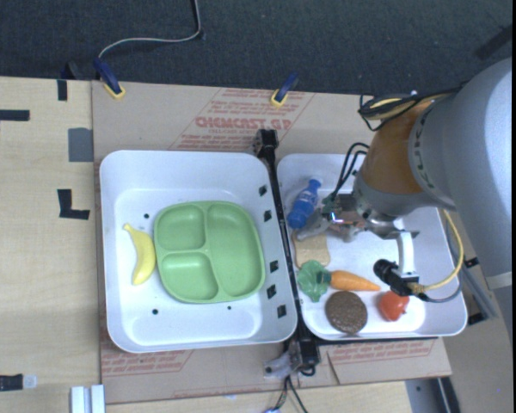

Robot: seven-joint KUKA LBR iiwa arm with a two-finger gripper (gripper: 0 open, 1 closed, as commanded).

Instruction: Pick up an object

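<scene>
The hand (342, 218) hangs mid-right of the frame beside a blue plastic bottle (304, 203); its grip state cannot be told.

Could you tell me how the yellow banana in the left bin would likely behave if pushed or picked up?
The yellow curved plastic banana looks like a light toy, so probably easy to lift. Its curve suggests it may pivot rather than slide straight. Lying against the green divided plate, it could jam there.
</scene>
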